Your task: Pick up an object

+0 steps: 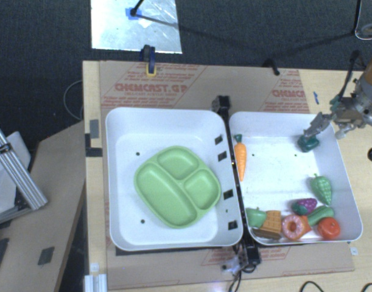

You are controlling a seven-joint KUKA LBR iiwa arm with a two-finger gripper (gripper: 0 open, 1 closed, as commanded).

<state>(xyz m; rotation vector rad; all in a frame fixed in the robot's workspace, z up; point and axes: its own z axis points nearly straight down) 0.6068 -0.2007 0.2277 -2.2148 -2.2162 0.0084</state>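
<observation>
You saw the gripper [312,134] at 2 o'clock in the right bin [350,181], over a teal toy [308,143]; its fingers I cannot tell. You needed to centre it before closing.

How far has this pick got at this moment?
Done: the gripper has reached the right bin, at its far side. In hand: it sits right above a small teal object; a grasp isn't confirmable. Left: lifting something. The carrot and the toy food pile lie untouched.
</observation>
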